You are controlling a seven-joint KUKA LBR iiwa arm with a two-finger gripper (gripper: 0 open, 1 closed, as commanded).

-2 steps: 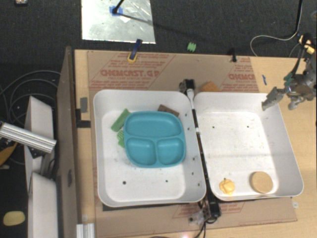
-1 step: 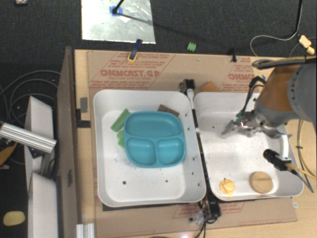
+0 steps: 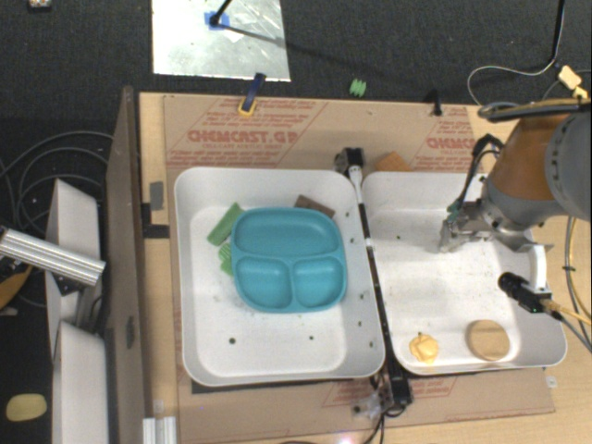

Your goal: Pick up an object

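While the gripper (image 3: 455, 236) hovers low over the right bin (image 3: 407, 276) — whether its fingers are apart, I cannot tell — nothing looks held. Step: approach. Nearest targets: a tan round piece (image 3: 487, 339) and a small yellow lump (image 3: 425, 347) near the front rim. Next: travel there, descend.

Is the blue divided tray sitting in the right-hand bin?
No, the blue divided tray lies in the left bin, while the right bin holds two small tan items near its front edge.

One fixed overhead camera looks down slantwise on both bins (image 3: 199, 248)
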